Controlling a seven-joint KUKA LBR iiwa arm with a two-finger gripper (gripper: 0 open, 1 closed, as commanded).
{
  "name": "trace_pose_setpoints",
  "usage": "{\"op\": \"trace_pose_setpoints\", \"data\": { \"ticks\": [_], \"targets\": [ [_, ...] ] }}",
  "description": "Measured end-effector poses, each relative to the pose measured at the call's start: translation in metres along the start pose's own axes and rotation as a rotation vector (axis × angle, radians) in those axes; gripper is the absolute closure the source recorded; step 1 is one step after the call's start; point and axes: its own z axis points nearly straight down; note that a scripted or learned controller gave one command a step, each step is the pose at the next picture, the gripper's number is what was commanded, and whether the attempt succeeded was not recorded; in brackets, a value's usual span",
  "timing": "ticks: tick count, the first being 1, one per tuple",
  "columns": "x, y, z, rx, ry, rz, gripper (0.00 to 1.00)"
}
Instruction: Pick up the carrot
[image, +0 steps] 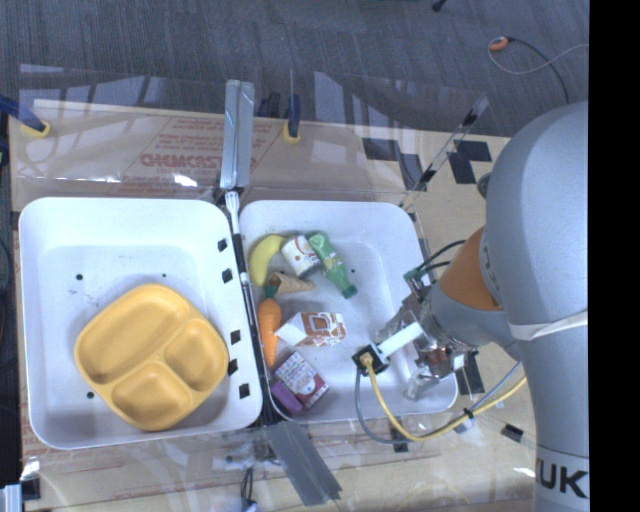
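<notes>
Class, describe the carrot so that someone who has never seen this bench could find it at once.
Take the right bin of the two white bins, and look along its left wall. The carrot lies there lengthwise, below the banana and left of a small white carton. It is the only orange, tapered thing among them.

I see the carrot (268, 330), orange w/ green top, lying lengthwise. It's in the right bin (400, 225), against its left wall, top pointing away.
</notes>
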Motion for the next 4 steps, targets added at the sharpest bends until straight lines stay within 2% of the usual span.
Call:
{"op": "trace_pose_setpoints", "data": {
  "ticks": [1, 2, 3, 4],
  "targets": [
    [0.002, -0.007, -0.129, -0.001, -0.001, 0.062, 0.00],
    [0.004, -0.013, 0.001, 0.001, -0.002, 0.079, 0.00],
    [0.000, -0.001, -0.022, 0.000, -0.001, 0.077, 0.00],
    [0.054, -0.100, -0.084, -0.001, -0.002, 0.003, 0.00]
  ]
}}
